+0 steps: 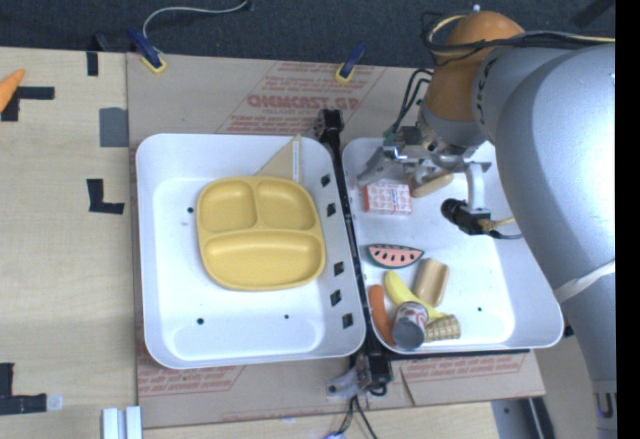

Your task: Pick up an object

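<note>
Step in hand: you look to be at the approach, with the claw (412, 170) low over the far end of the right bin (500, 327) and nothing lifted yet.
Claw state: you cannot tell from this slanted view whether it is spread or pressed together; the wrist hardware and cables crowd that spot, and nothing is plainly held by it.
Nearest target: the small red-and-white packet (387, 197) lies flat on the bin floor just below the claw, near the divider between the bins. You cannot tell if metal is touching it.
Other candidates: further toward you in the same bin, a watermelon slice (394, 254), then a tight cluster of a yellow banana (398, 287), a tan cylinder (430, 280), an orange carrot (377, 303), a grey can (407, 329) and a corn cob (443, 328), all touching or nearly so.
Left bin: the left bin (165, 257) holds a yellow divided plate (261, 232), well apart from the arm.
Next move, as a judgement: you would want the claw centred over the packet, lowered to the floor, closed across its short sides, then raised straight up.
Risk: the packet is thin and flat, so the tips may slide over it or nudge it against the bin wall; watch for a lift that comes up bare.
</note>
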`<state>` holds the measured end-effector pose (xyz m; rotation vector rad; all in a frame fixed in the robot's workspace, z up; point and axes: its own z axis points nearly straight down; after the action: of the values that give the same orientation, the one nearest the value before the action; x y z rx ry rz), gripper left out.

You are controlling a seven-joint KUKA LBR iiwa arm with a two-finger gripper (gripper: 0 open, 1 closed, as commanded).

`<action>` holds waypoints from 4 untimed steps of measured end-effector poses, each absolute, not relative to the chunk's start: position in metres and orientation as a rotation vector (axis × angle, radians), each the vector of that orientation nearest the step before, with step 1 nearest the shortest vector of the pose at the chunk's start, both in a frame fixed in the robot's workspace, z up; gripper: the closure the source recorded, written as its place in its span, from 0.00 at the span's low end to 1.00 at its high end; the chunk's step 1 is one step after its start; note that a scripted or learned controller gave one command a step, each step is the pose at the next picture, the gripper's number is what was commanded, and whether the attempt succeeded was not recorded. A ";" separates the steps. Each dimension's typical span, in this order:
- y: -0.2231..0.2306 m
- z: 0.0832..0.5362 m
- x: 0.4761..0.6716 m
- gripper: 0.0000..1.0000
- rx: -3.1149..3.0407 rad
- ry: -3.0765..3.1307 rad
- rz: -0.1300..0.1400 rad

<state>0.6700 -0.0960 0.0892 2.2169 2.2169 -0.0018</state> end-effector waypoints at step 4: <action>-0.097 0.089 0.670 0.00 2.217 2.216 -0.003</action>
<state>0.6699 -0.0966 0.0890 2.2168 2.2157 -0.0029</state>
